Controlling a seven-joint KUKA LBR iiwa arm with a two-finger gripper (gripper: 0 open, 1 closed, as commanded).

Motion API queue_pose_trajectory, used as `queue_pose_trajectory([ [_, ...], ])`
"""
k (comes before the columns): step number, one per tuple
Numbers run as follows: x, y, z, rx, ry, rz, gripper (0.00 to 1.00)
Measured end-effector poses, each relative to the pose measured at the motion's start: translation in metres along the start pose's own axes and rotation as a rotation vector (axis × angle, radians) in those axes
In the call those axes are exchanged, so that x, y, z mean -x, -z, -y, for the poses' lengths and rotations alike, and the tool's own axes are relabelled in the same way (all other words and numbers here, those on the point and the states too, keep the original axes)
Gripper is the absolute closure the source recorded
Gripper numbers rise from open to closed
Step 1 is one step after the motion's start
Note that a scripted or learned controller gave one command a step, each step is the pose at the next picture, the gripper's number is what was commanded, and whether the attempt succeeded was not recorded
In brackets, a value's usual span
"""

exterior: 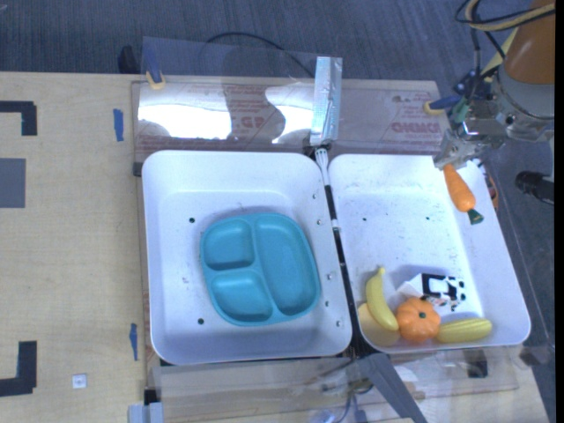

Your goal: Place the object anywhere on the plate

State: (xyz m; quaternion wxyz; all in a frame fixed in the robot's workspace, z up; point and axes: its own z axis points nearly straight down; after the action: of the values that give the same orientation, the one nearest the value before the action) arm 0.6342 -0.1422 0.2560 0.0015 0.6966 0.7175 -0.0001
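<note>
A blue plate (260, 267) with three compartments lies in the left bin (167, 192). My gripper (455, 155) hangs over the far right corner of the right bin (388, 192). It is shut on the upper end of an orange toy carrot (460, 190). The carrot slants down to the right from the fingers, with its green tip (476, 217) lowest, close to the bin's right wall. The gripper and carrot are far to the right of the plate, with the divider between the bins in between.
In the right bin's near corner lie a yellow banana (379, 296), a small orange pumpkin-like toy (418, 318), a yellow oblong piece (463, 330) and a black-and-white item (441, 287). A metal post (326, 100) stands behind the bins' divider. Cables (493, 16) loop above the arm.
</note>
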Motion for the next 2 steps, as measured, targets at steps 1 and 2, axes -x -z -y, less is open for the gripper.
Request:
queue_pose_trajectory([
  [1, -0.063, -0.045, 0.011, -0.007, 0.072, -0.005, 1.00],
  [2, -0.156, -0.072, 0.044, -0.006, 0.227, -0.006, 1.00],
])
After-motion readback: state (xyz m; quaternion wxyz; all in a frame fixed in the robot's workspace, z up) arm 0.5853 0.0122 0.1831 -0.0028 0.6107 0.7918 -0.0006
